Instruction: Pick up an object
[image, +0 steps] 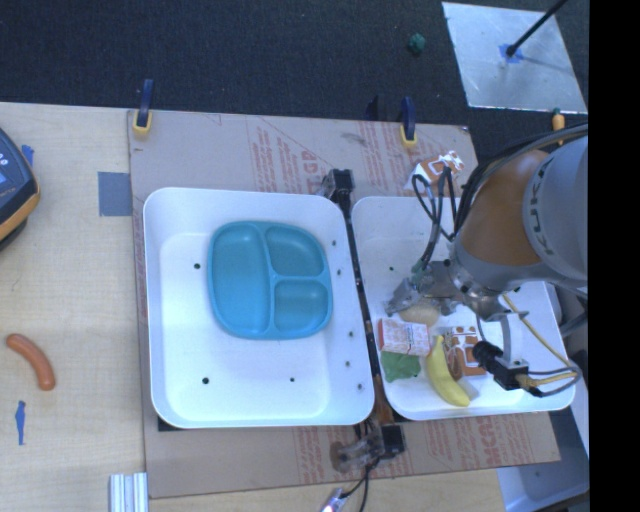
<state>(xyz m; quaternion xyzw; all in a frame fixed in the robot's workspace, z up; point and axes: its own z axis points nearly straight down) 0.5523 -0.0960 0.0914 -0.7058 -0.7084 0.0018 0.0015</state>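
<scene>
My hand (425, 295), grip state unreadable, sits low in the right bin (375, 225) at centre-right of frame, banana (445, 375) and packets (403, 336) crowding its lower edge, upper half open.

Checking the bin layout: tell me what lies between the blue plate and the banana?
In the camera view, between the blue plate and the banana lie the bins' adjoining rims and a green item.

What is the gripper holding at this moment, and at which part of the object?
It cannot be told. The gripper is low in the right bin, just above the small packets and the banana, but the arm hides the contact.
</scene>
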